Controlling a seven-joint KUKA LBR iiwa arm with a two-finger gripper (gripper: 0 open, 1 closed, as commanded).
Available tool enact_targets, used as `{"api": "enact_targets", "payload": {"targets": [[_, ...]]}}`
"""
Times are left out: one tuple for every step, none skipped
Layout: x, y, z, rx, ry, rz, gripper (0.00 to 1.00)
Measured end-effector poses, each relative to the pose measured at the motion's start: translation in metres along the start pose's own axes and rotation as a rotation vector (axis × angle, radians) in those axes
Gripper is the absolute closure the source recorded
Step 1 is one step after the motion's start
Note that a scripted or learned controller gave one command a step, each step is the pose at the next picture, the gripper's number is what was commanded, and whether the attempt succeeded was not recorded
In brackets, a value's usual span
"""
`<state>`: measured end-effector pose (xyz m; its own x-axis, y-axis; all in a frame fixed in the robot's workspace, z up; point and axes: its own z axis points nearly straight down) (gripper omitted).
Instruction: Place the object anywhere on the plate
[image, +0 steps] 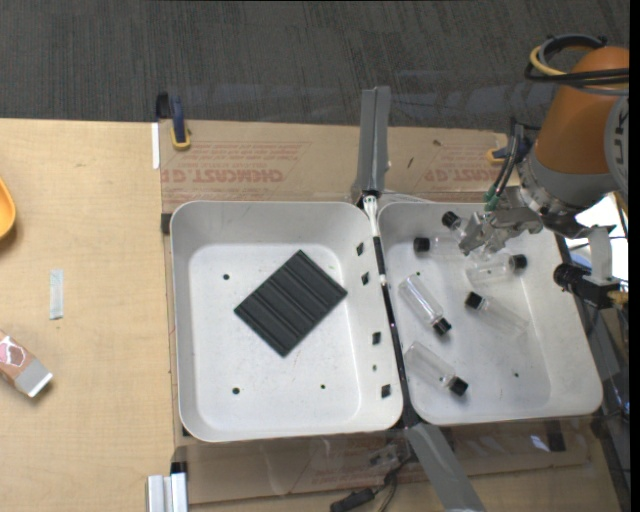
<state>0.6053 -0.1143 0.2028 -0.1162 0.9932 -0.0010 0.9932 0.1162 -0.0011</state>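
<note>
A dark ribbed square plate (291, 301) lies turned like a diamond in the left bin (200, 400). The right bin (560, 395) holds several clear vials with black caps: one (423, 304) near the divider, another (438, 367) toward the front, and a third (497, 267) at the back. My gripper (487, 238) hangs low over the back of the right bin, just above that third vial. Whether it touches the vial cannot be made out.
Small black caps (422, 243) lie scattered in the right bin's back half. A metal divider (374, 150) runs between the bins at the rear. Outside the bins at the far left, loose items (25, 366) rest on the wooden bench.
</note>
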Motion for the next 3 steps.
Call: {"api": "enact_targets", "payload": {"targets": [[0.050,0.056,0.015,0.017,0.005,-0.201,1.00],[0.125,0.023,0.012,0.001,0.000,-0.107,1.00],[0.179,0.070,0.016,0.023,-0.001,0.339,1.00]]}}
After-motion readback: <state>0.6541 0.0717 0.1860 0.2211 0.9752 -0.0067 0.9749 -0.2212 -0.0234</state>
